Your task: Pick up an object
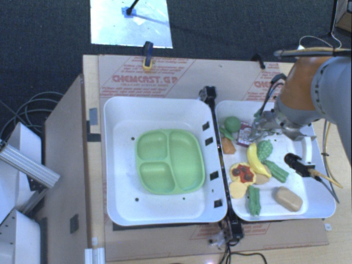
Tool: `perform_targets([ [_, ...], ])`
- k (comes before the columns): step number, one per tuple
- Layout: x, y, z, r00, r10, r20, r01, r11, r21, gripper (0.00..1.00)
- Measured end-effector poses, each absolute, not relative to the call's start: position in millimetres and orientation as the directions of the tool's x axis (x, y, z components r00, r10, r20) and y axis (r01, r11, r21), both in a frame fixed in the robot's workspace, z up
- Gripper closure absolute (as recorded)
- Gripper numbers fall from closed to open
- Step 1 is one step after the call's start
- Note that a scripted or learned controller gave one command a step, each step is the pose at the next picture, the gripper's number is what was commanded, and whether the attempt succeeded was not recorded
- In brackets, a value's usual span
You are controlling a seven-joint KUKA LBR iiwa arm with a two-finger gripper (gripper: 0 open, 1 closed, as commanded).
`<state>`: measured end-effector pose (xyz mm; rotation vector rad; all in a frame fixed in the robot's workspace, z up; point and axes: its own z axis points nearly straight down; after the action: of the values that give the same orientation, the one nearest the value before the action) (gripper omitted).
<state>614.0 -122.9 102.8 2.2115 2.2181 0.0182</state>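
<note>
Hanging over the upper left part of the right bin [318,187], the gripper [256,126] sits low among the toy food. Whether it is wide or closed cannot be told from this angle, and nothing is seen held. The grey arm [324,89] comes in from the right, with its orange band [297,87] just above the wrist.

All the pickable items lie in the right bin. A small purplish item [245,132], too blurred to identify, lies just beside the gripper on its left. A round green ball [232,124] sits near the bin's top left corner, with a short orange carrot [227,145] below it by the left wall. A yellow banana [254,159] curves down the middle, just below the gripper. A bumpy green piece [265,149] touches the banana's right side, and a smooth green cucumber [277,171] lies slanted just below that. A flat yellow slice with red topping [242,173] lies left of the banana's lower end. A dark green pickle [253,200] lies near the front wall, and a tan bread roll [289,198] sits to its right, apart from it.

The left bin [121,147] holds a pale green divided plate [168,161], lying flat near its centre.
</note>
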Motion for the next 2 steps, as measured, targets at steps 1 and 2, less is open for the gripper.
perform_targets([
  [1,648.6,-186.1,84.7,0.002,1.0,-0.004,1.0,-0.002,0.005,1.0],
  [2,647.9,-182.4,84.9,-0.002,1.0,-0.001,1.0,0.002,0.003,0.0],
])
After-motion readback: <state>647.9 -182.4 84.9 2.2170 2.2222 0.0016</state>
